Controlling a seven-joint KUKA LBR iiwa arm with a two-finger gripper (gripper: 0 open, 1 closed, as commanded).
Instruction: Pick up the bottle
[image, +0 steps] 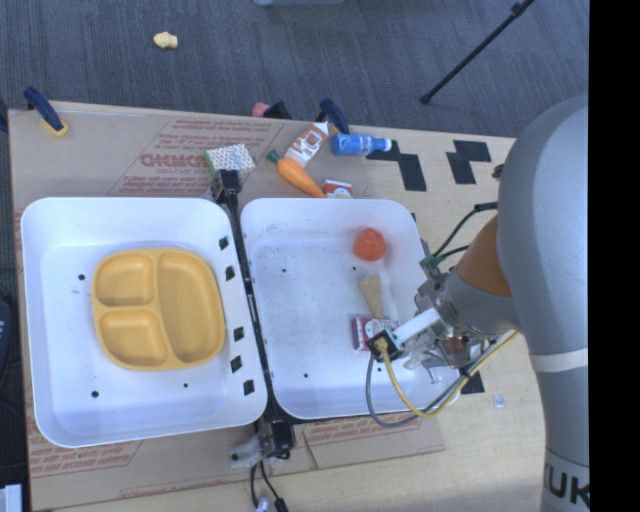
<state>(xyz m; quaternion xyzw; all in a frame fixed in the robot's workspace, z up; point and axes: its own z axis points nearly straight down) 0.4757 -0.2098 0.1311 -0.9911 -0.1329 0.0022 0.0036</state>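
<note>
The gripper (437, 348) hangs low at the right bin's (300, 360) right rim beside a red-and-white packet (364, 331), its jaws hidden so I cannot tell their state, while the blue bottle (357, 145) lies on cardboard (150, 150) behind that bin, well apart, likely awkward to reach.

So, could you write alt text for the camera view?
The gripper hangs over the right edge of the right bin, while the blue bottle lies on the bench behind the bins. The left bin holds a yellow plate.
</note>
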